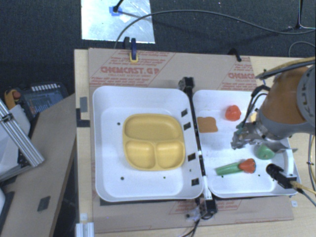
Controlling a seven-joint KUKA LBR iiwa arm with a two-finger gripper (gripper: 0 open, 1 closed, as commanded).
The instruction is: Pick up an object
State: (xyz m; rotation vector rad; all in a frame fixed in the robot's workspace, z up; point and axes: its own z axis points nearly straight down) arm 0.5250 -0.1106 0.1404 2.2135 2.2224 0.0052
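The right bin [217, 189] holds a red tomato-like piece [233, 113] at the back, a flat brown piece [207, 125] near its left wall, a green round piece [265, 152] at the right, and a carrot-like toy with a green stem and red-orange tip [236, 167] near the front. My gripper [240, 141] hangs low over the middle of this bin, just left of the green piece and above the carrot toy. I see nothing between its fingers.
The left bin [106, 181] carries a yellow three-compartment plate [150, 141]. A black divider [193, 137] runs between the bins. The arm's orange band [289, 100] looms over the right bin's far right side.
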